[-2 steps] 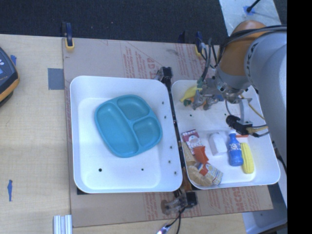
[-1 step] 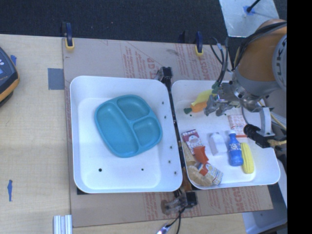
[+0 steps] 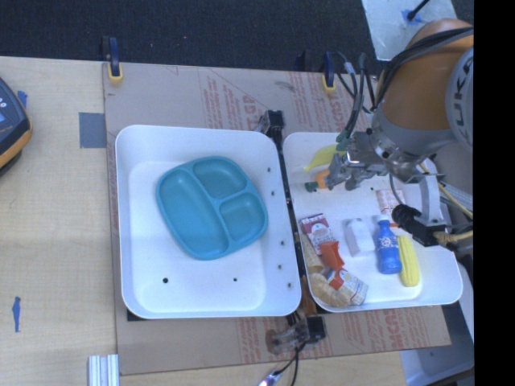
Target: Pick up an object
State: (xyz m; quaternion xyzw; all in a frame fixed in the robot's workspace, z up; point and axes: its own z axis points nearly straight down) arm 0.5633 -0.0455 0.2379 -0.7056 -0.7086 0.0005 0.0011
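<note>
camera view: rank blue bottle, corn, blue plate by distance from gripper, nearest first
From the gripper:
1. Blue bottle, right bin, below the gripper.
2. Corn, just past the bottle, toward the bin's right edge.
3. Blue plate, left bin, across the divider.

Right bin [image 3: 451,292], lower right of frame: blue bottle [image 3: 388,248] lying beside yellow corn cob [image 3: 409,260]; small white block [image 3: 356,236] left of bottle; red packet [image 3: 319,233], orange piece [image 3: 331,256], snack bag [image 3: 338,289] along bin's left side.
</note>
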